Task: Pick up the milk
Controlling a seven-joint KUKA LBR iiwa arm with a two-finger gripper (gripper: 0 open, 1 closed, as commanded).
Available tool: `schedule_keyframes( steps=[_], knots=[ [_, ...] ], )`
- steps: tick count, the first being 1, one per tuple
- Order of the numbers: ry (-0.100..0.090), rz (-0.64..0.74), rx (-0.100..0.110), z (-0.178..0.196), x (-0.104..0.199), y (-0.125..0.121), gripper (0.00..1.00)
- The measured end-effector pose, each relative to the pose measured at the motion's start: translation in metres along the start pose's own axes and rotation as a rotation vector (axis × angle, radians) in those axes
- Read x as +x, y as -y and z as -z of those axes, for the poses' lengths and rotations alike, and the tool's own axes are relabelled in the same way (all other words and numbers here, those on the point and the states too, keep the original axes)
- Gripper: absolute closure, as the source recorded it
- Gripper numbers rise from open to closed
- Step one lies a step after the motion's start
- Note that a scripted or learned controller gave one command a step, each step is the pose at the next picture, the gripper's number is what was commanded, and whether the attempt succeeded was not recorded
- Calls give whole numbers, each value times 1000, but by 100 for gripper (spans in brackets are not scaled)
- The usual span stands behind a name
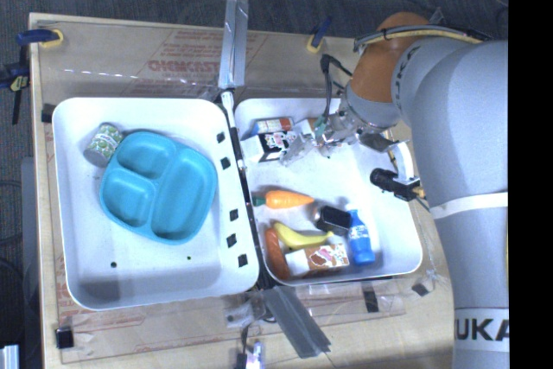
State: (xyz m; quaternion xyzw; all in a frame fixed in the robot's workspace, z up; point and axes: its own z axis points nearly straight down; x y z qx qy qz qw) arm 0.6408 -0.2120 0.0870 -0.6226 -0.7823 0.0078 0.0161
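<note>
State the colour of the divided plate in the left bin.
The moulded three-compartment plastic plate is light blue, seen in the camera view.

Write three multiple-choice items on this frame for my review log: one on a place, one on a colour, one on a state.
1. Where does the carrot lie?
A. Right bin
B. Left bin
C. On the bench

2. What colour is the divided tray?
A. Red
B. Blue
C. Yellow

3. How does the banana rest?
A. Standing upright
B. Hanging from the tool
C. Lying flat

Answers: 1 A, it lies on the right bin floor; 2 B, the tray is plainly blue; 3 C, it lies on its side below the carrot.
</note>
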Motion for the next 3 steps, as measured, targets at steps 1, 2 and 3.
schedule_keyframes(
  steps=[1,2,3],
  knots=[
    [13,78,-18,2,2,9,0],
    [-4,122,19,-1,-5,-2,0],
    [-3,183,22,-1,-8,0,0]
  ],
)
